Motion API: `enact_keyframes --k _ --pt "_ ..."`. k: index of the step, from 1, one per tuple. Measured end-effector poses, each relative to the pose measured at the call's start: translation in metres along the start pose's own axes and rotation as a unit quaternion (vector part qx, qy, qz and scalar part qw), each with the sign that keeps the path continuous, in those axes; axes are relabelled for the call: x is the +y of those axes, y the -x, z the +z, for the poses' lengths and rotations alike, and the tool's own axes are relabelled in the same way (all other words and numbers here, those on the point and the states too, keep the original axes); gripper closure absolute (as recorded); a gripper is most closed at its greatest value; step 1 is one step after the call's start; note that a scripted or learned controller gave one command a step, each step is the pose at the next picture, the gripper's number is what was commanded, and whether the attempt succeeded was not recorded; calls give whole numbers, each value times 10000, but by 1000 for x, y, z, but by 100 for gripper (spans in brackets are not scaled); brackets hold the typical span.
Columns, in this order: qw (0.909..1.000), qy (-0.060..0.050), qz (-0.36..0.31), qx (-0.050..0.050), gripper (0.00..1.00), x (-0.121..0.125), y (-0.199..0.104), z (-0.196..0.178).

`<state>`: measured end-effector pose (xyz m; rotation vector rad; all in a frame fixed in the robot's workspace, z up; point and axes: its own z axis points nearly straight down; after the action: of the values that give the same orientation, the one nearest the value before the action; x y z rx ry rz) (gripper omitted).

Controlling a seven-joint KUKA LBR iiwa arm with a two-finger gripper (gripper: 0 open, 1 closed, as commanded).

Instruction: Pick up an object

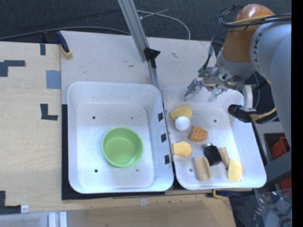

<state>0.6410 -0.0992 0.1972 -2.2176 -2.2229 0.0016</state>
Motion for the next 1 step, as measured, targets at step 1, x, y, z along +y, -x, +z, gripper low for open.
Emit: enact_keyframes --k 1 --pt "10000 0 -2 0 0 0 0 0"
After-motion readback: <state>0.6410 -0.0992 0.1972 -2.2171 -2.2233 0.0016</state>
